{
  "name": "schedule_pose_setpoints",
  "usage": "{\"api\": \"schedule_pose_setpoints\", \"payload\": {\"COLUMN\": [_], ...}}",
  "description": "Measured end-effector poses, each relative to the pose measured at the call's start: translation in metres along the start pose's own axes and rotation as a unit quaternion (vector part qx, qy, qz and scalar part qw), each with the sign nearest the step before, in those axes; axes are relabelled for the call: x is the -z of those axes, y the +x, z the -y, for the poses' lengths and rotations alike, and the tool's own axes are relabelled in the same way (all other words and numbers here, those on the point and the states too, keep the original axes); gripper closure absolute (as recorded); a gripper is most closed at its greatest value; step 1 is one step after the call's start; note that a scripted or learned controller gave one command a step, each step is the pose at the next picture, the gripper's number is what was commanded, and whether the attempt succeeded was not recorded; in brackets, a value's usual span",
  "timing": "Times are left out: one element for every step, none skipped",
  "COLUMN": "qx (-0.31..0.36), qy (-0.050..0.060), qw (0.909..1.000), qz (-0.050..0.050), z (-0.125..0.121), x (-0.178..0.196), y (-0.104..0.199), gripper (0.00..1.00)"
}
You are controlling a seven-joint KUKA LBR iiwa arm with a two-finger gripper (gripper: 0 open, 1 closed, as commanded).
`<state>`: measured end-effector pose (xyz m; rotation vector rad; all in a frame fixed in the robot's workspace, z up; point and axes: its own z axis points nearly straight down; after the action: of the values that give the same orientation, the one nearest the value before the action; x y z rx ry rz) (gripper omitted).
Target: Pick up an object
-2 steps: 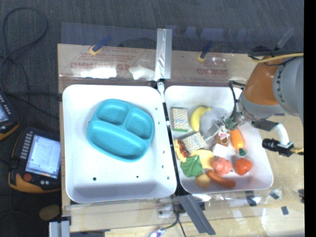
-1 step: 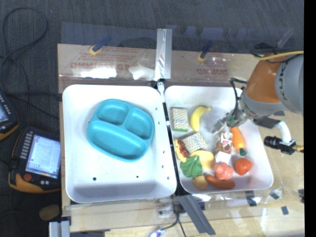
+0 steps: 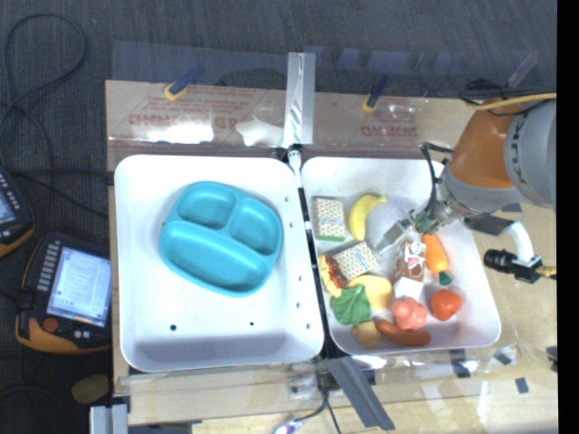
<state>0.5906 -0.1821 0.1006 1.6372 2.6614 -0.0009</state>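
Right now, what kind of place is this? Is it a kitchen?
Probably a robot lab, not a kitchen. A robot arm reaches into a bin of toy food, a blue plate lies in the other bin, and a control tablet sits nearby.

The arm reaches in from the right, its gripper (image 3: pixel 404 229) low inside the right bin (image 3: pixel 484 319), among toy foods: a banana (image 3: pixel 364 213), a carrot (image 3: pixel 435 253), a tomato (image 3: pixel 444 305), a green leafy piece (image 3: pixel 350 305) and a sausage (image 3: pixel 403 335). The left bin (image 3: pixel 136 333) holds a blue divided plate (image 3: pixel 220 236).
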Motion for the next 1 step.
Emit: {"api": "schedule_pose_setpoints", "payload": {"qx": [0.206], "qy": [-0.004], "qw": [0.9786], "qz": [-0.003], "z": [0.0486], "x": [-0.0096], "y": [-0.0076], "gripper": [0.00]}}
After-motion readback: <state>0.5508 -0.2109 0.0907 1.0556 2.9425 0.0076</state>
